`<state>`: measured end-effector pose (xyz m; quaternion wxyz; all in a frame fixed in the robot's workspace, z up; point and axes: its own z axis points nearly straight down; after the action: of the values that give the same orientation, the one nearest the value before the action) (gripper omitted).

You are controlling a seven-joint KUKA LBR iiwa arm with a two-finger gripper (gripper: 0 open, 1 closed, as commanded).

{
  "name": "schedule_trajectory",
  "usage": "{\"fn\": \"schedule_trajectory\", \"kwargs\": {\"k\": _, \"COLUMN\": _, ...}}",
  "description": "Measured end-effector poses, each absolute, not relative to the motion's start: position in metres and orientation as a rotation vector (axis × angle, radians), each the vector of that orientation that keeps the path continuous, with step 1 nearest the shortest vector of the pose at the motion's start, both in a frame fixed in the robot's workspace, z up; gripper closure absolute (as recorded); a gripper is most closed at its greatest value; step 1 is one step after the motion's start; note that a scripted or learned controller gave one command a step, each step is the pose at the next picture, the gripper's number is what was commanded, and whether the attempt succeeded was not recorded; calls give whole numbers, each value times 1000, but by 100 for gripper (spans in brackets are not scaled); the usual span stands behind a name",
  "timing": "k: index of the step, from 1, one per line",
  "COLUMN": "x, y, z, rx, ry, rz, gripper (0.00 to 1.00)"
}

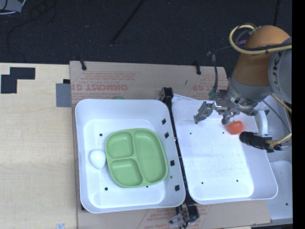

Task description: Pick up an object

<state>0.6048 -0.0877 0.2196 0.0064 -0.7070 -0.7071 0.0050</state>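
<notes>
In the right bin (224, 175) a small red-orange object (235, 127) lies near the far right side. My gripper (214, 116) hovers over the far part of that bin, just left of the red object. Its fingers are spread open, with nothing between them. The left finger (201, 113) points down-left and the right one ends close to the red object. A green divided plate (136, 157) lies in the left bin (95, 113), and a white egg-shaped object (97, 158) rests against the plate's left edge.
A black divider rail (172, 142) runs between the two bins. Cardboard (128, 82) lies under and behind them. The arm's orange and grey wrist (259, 61) leans in from the upper right.
</notes>
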Motion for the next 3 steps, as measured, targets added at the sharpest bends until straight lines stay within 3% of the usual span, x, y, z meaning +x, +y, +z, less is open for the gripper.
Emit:
{"fn": "schedule_trajectory", "kwargs": {"k": 1, "x": 607, "y": -88, "z": 227, "rx": -2218, "ry": -2221, "rz": 3, "gripper": 0}}
{"fn": "schedule_trajectory", "kwargs": {"k": 3, "x": 610, "y": -84, "z": 103, "rx": -2216, "ry": -2217, "rz": 8, "gripper": 0}}
